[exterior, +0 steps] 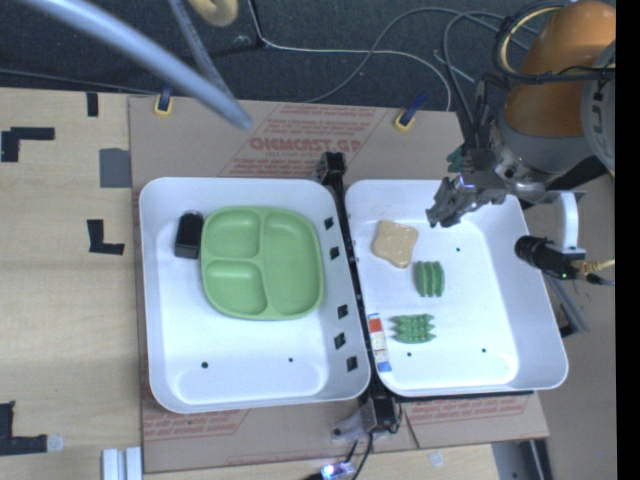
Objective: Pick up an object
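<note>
- The gripper [445, 211] is seen above the upper part of the right bin [520, 363], reached in from the right on the grey arm [560, 118] with its orange band.
- Its dark fingertips are pointed down and to the left; whether they are apart or together cannot be told, as they are small and blurred into one dark mass.
- Nothing is seen between the fingertips, and no object is touched by them.
- A tan piece of toast [395, 243] is lying in the right bin, near the gripper and to its lower left, apart from it.
- A green pod-like item [429, 279] is lying just below and to the right of the toast, and a second, paler green piece [412, 328] lower down.
- A small red and white item [376, 336] is placed against the right bin's left wall.
- In the left bin [165, 358] a green divided plate [263, 263] is lying, with a small black object [188, 235] touching its left edge.
</note>
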Controlling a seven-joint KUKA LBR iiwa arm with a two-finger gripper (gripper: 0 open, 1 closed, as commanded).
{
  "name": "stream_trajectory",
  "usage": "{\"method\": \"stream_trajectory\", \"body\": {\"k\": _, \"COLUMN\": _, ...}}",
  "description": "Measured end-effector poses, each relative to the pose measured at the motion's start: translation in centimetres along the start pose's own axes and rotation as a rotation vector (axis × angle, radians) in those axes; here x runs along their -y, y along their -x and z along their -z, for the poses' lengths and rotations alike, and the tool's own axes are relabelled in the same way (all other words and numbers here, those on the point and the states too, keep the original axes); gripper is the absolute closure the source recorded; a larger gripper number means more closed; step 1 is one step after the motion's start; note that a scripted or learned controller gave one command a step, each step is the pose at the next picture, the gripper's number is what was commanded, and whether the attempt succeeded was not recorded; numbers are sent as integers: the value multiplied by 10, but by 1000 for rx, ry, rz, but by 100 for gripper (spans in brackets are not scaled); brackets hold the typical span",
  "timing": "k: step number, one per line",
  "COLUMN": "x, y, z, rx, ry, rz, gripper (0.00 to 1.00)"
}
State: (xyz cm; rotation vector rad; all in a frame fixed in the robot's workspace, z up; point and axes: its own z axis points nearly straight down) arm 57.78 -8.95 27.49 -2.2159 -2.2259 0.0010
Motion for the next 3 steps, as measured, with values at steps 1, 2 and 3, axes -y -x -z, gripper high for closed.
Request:
{"method": "stream_trajectory", "body": {"k": 1, "x": 12, "y": -51, "z": -22, "rx": 0, "ry": -2, "rz": 0, "gripper": 100}}
{"method": "stream_trajectory", "body": {"k": 2, "x": 24, "y": -96, "z": -22, "rx": -1, "ry": -2, "rz": 1, "gripper": 100}}
{"method": "stream_trajectory", "body": {"k": 3, "x": 41, "y": -149, "z": -24, "rx": -1, "ry": -2, "rz": 2, "gripper": 100}}
